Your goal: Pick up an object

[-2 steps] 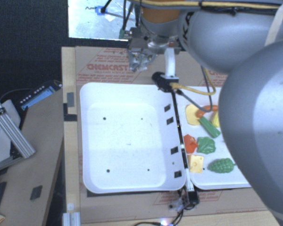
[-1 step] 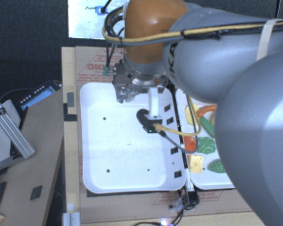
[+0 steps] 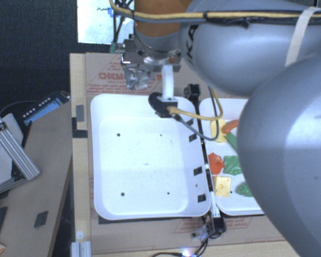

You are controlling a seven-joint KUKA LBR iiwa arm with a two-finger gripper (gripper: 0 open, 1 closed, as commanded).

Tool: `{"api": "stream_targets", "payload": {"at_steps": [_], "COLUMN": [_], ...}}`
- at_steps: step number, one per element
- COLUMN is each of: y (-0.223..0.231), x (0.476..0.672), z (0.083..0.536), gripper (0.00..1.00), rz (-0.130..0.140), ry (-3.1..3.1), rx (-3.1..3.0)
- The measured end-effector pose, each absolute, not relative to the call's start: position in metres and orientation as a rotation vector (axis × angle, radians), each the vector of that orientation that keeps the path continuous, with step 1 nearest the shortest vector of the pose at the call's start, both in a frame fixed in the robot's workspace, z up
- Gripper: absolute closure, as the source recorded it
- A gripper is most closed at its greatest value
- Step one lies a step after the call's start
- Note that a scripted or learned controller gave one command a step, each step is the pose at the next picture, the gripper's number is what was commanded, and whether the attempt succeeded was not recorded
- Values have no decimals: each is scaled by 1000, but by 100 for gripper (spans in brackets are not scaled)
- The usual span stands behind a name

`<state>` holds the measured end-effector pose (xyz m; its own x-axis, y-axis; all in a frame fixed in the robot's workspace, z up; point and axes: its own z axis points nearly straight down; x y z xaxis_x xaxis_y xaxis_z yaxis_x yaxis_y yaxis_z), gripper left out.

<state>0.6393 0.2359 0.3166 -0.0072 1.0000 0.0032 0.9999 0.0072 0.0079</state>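
While the gripper (image 3: pixel 138 79) hangs above the far edge of the left bin (image 3: pixel 104 159), its state impossible to tell, the coloured pieces (image 3: pixel 224 165) lie along the left edge of the right bin (image 3: pixel 241 107), so a descent here would probably grasp nothing.

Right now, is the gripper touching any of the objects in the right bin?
Apart. The camera view shows the gripper above the far edge of the left bin, while the red piece and yellow piece lie in the right bin, well separated.
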Motion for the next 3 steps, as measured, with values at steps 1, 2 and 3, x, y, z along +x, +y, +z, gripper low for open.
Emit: {"api": "stream_targets", "payload": {"at_steps": [1,2,3], "y": [234,224,234], "x": [670,669,669], "z": [341,418,435], "gripper": [100,100,100], "rz": [9,14,5], "ry": [2227,2224,2227], "rx": [2212,2213,2213]}}
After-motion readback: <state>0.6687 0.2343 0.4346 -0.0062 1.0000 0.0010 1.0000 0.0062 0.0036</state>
